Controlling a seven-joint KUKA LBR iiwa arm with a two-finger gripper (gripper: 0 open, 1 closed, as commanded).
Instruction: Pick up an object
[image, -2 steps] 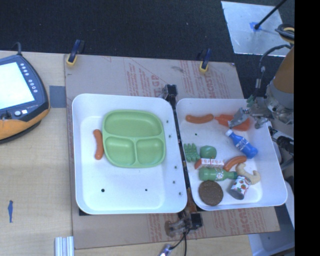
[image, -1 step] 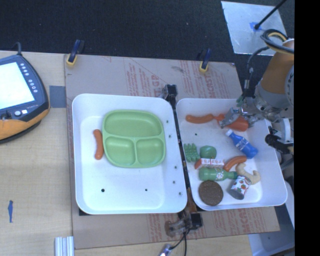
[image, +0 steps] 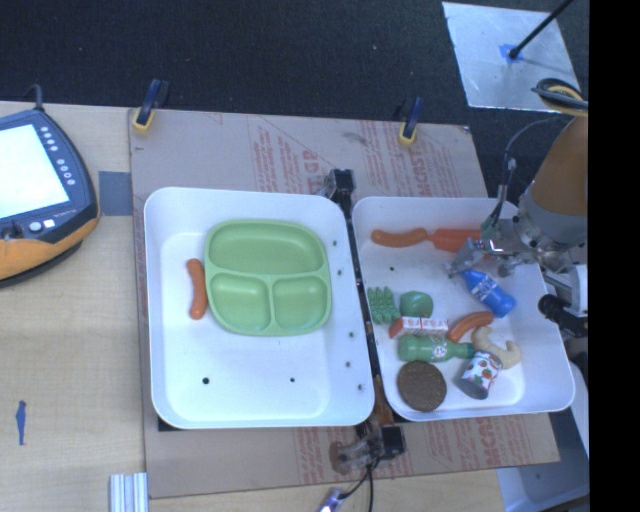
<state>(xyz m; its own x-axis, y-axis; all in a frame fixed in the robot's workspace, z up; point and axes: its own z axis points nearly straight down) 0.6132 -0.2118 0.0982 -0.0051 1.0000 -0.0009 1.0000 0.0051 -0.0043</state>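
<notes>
1. Your gripper (image: 478, 258) hangs over the right bin's (image: 560, 400) far right side, beside the blue bottle (image: 490, 292).
2. I cannot tell its state.
3. Centre over the bottle before descending.

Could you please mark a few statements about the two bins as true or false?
1. The green plate lies in the left bin. True.
2. A sausage lies on the plate. False: it lies on the bin floor, left of the plate.
3. The blue bottle is in the right bin. True.
4. The brown disc is in the left bin. False: it is in the right bin, near its front edge.
5. The gripper is over the right bin. True.
</notes>
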